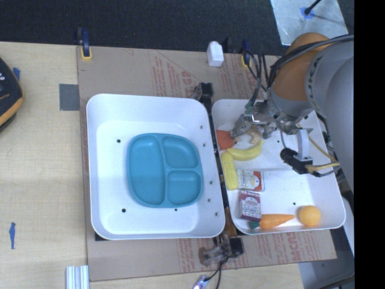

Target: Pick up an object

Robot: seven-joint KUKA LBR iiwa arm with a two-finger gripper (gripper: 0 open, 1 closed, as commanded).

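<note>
My gripper hangs low over the upper left of the right bin, just above the upper end of a yellow banana. A yellow corn cob lies against the bin's left wall, with a small red-orange piece above it. Below the banana lie a white packet and a dark red packet. Along the front wall rest an orange carrot and a round yellow-orange fruit. Nothing shows as lifted.
The left bin holds a blue divided plate. The grey arm with its orange band covers the right bin's upper right corner. Cables trail over the bin's right part. Clamps sit at the bins' seam.
</note>
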